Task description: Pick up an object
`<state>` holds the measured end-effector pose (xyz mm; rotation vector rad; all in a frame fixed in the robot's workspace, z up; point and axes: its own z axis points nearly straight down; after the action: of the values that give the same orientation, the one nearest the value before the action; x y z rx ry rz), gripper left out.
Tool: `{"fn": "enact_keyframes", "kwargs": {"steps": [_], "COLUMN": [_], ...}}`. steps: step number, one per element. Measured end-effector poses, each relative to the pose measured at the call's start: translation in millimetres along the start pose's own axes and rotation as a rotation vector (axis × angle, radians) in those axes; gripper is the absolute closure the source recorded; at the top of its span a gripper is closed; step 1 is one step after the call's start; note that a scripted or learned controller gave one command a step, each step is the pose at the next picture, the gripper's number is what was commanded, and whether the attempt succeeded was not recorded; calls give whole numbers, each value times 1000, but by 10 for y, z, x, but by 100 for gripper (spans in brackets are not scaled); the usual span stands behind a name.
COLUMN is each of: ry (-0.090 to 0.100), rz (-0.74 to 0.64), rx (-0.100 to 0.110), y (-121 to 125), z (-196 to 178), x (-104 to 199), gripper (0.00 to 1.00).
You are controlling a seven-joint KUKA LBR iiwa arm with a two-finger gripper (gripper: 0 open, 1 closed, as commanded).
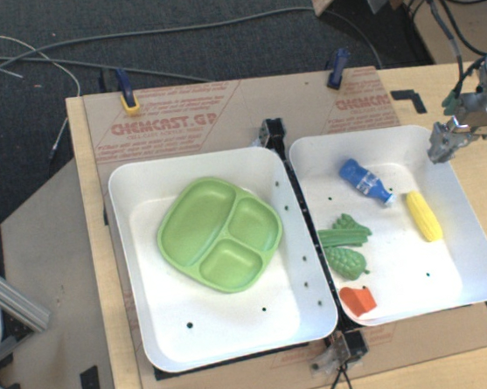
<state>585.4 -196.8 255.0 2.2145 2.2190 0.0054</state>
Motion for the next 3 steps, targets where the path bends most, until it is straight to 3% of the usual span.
{"fn": "enact_keyframes", "kwargs": {"steps": [1,3], "ry": [1,5], "rz": [1,-3], "rx": [2,9], "y": [11,-47], "z": [-152,-112], "x": [-1,907], "gripper": [100,100]}}
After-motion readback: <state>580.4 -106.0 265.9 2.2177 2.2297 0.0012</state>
